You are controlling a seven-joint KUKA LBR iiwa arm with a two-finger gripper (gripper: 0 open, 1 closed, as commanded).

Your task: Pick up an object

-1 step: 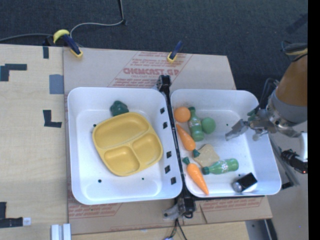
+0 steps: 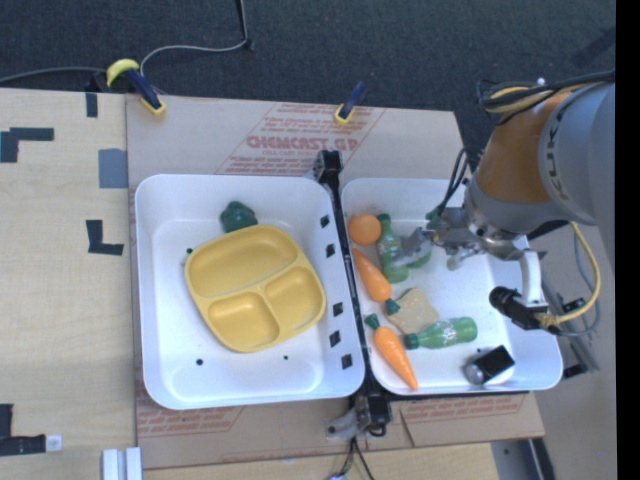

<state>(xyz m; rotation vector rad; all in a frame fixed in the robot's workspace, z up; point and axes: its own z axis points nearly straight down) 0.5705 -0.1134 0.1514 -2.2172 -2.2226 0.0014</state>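
My gripper (image 2: pixel 445 245) hangs low over the upper middle of the right bin (image 2: pixel 535 376), open, with nothing between its fingers. Just to its left lies a pale green see-through item (image 2: pixel 398 256), close to the fingertips but not gripped. An orange ball (image 2: pixel 364 229) sits at the bin's upper left. One carrot (image 2: pixel 372 276) lies along the left wall, another carrot (image 2: pixel 395 356) near the front. A slice of bread (image 2: pixel 413 311), a green bottle (image 2: pixel 445 333) and a small black object (image 2: pixel 489 365) lie toward the front.
The left bin (image 2: pixel 150 298) holds a yellow divided plate (image 2: pixel 255 286) and a dark green lump (image 2: pixel 238 216) behind it. A black divider (image 2: pixel 335 238) separates the bins. The arm's cable (image 2: pixel 540 313) loops over the right bin's right side.
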